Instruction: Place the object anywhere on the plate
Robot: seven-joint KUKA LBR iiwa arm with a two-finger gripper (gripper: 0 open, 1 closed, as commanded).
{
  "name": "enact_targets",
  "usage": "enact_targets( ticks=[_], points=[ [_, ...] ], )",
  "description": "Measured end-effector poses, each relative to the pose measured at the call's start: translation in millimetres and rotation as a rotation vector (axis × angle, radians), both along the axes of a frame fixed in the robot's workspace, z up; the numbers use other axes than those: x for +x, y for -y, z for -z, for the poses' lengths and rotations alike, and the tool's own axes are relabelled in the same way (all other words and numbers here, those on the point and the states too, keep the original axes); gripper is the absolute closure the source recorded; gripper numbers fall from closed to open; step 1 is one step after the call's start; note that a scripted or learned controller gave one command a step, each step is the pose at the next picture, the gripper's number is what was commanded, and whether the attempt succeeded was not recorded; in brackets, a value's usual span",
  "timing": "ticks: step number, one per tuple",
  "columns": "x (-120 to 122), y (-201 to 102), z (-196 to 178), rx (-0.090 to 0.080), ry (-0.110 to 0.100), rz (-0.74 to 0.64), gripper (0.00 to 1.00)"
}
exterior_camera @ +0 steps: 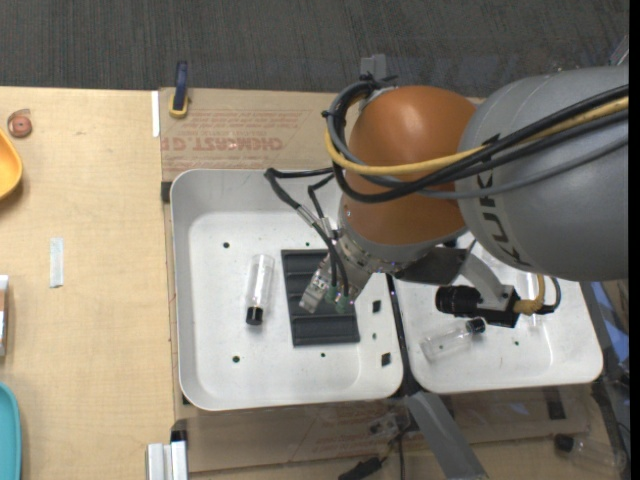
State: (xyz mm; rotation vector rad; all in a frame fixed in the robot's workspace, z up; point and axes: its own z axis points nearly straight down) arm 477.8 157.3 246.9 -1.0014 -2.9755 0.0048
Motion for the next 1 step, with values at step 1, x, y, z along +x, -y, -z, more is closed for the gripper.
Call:
enact_targets(
  ticks=[1],
  points=[
    [0.0, 0.0, 0.0, 0.0, 0.0, 0.0, 0.0]
  ],
)
